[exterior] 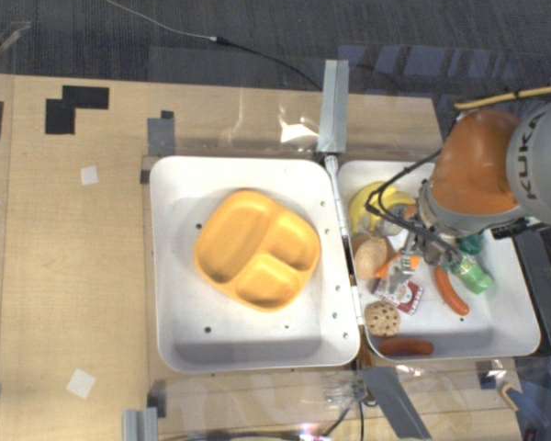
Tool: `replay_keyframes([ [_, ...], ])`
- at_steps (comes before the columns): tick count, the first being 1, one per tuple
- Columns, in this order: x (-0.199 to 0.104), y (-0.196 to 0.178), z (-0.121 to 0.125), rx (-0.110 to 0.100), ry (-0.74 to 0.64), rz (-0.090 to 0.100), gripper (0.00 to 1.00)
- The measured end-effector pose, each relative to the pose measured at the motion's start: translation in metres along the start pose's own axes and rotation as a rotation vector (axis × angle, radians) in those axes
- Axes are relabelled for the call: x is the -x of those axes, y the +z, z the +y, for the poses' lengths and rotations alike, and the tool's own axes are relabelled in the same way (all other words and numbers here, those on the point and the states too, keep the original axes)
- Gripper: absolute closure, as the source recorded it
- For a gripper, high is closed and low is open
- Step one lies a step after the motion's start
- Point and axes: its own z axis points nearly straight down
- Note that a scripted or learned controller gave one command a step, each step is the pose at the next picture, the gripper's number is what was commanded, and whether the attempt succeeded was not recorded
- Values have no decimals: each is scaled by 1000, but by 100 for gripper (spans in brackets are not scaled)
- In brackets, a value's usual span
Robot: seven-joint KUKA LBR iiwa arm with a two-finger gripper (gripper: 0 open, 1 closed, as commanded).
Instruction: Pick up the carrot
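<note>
The arm (477,168) reaches over the right bin (519,315), its hand (421,251) low among the clutter; whether it is clenched or released, I cannot tell. The carrot (383,266) lies just left of the hand, beside a potato (368,253). A cookie (382,318) and sausage (404,346) lie nearer the front. The left bin (174,338) holds a yellow tray (255,248).
</note>
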Motion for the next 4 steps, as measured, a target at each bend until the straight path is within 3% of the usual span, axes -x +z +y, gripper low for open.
replay_keyframes([
  [1, 11, 2, 0, 3, 83, 9, 0],
  [2, 16, -11, -1, 2, 80, -4, 100],
  [3, 17, -52, -9, 4, 183, 19, 100],
  [4, 17, -51, -8, 4, 183, 22, 0],
])
